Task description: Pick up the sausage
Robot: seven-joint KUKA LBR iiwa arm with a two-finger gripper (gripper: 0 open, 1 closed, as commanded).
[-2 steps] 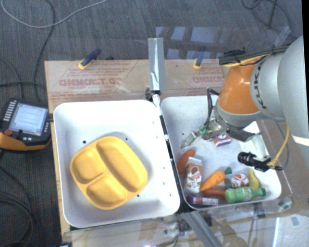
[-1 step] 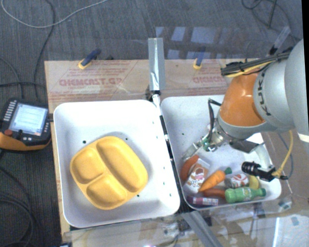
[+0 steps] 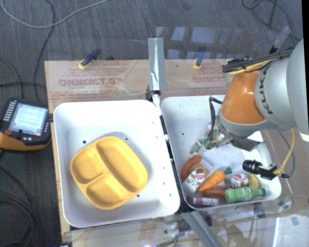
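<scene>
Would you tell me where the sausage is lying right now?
The sausage lies in the right bin, near its left wall, just left of the carrot and below the gripper.

1. sausage (image 3: 190,166): reddish-brown, short and rounded, smooth skin.
2. Lies flat on the floor of the right bin (image 3: 181,118), tilted diagonally, upper end pointing up-right.
3. Sits near that bin's left wall, at the upper-left edge of the item cluster, free of any grasp.

Just below the hand (image 3: 210,141), the sausage (image 3: 190,166) lies crowded by carrot (image 3: 212,180) and packets; bare bin floor (image 3: 188,126) opens to its left.
</scene>
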